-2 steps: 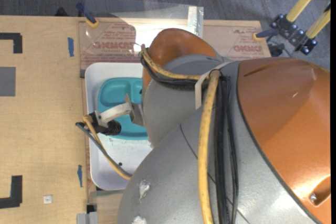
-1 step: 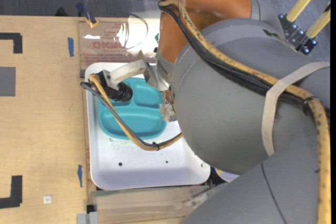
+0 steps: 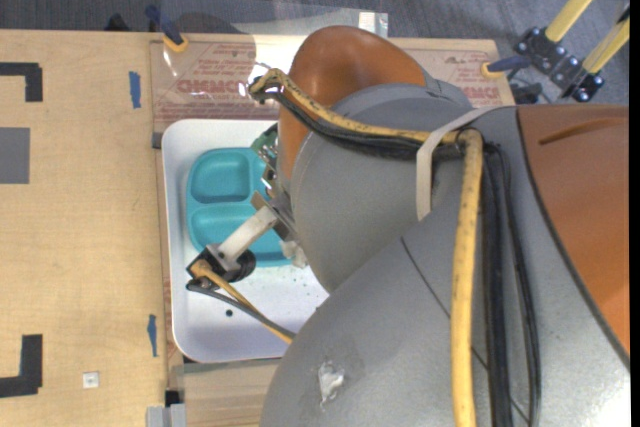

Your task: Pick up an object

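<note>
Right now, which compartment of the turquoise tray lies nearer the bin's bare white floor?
The lower compartment, toward the picture's bottom: the bare floor of the bin begins below it. The upper compartment lies beyond it.

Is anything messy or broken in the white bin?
Nothing looks broken. A few tiny dark specks dot the white bin's floor beside the blue tray, like crumbs; too small to tell what they are.

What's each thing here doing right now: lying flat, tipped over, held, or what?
Turquoise tray: lying flat in the bin, hollows up, its right side hidden by the arm.
White bin: sitting level on the bench, holding the tray.
Arm: bent over the bin, covering much of it.
</note>
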Available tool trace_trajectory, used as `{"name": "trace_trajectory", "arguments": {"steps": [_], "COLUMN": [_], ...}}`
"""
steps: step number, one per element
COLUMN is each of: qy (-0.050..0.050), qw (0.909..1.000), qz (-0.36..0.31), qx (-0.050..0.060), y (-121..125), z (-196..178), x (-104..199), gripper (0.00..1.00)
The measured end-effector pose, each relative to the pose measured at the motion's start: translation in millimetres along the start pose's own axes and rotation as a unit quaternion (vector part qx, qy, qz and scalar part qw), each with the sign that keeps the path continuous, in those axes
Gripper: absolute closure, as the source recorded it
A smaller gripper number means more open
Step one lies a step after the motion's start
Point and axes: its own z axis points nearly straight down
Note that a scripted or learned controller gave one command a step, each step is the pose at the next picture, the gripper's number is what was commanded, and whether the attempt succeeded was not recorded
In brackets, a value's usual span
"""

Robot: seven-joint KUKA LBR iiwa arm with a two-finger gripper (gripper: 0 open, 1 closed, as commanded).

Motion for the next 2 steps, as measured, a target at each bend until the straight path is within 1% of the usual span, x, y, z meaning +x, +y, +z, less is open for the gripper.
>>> {"name": "trace_trajectory", "arguments": {"steps": [1, 2], "qy": [0.001, 0.005], "qw": [0.9802, 0.9988], "qz": [0.198, 0.049], "qx": [0.001, 0.0], "y": [12, 18], "z": [72, -9], "x": [-7, 28], "gripper": [1.0, 1.0]}}
